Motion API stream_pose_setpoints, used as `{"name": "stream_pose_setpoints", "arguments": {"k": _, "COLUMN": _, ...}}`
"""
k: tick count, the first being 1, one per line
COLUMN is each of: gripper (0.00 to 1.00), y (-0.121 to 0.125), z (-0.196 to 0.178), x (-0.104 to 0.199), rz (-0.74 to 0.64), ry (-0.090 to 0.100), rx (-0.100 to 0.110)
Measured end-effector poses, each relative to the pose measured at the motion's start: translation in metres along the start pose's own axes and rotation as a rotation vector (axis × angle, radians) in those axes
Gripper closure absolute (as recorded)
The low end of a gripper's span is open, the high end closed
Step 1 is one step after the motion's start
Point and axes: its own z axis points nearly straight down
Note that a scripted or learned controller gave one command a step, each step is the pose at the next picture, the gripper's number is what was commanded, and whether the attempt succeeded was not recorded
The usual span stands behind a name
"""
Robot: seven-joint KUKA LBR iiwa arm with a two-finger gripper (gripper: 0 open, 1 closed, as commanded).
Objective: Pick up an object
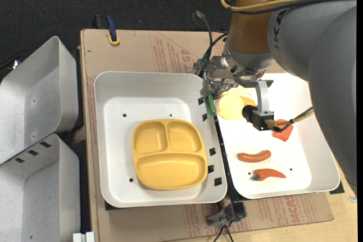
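The gripper (pixel 213 91) hangs low over the inner wall where the two bins meet, at the far left corner of the right bin (pixel 317 175). The wrist above hides it, so I cannot tell how far open it is or whether it has hold of anything. A green sliver (pixel 211 106) shows just under it against the wall, and I cannot tell what that is. The nearest candidate to pick is the pale yellow round piece (pixel 228 107), lying flat in the right bin just beside the gripper and partly under it. Nearer the front of the same bin lie an orange wedge (pixel 283 132), a red sausage-shaped piece (pixel 253 156) and an orange-red carrot-like piece (pixel 269 174), each apart from the others. The left bin (pixel 108 122) holds a yellow divided plate (pixel 169 154). To do this step well, I judge the gripper should centre over the yellow piece rather than its edge, keep clear of the bin wall so nothing catches on the rim, come straight down, close fully before lifting, then rise slowly, since a flat, thin piece is likely to slip out
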Motion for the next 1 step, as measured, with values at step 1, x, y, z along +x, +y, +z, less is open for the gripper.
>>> {"name": "stream_pose_setpoints", "arguments": {"k": 1, "gripper": 1.0, "y": 0.0004, "z": -0.0115, "x": 0.0521, "rz": -0.001, "ry": 0.001, "rx": -0.001}}
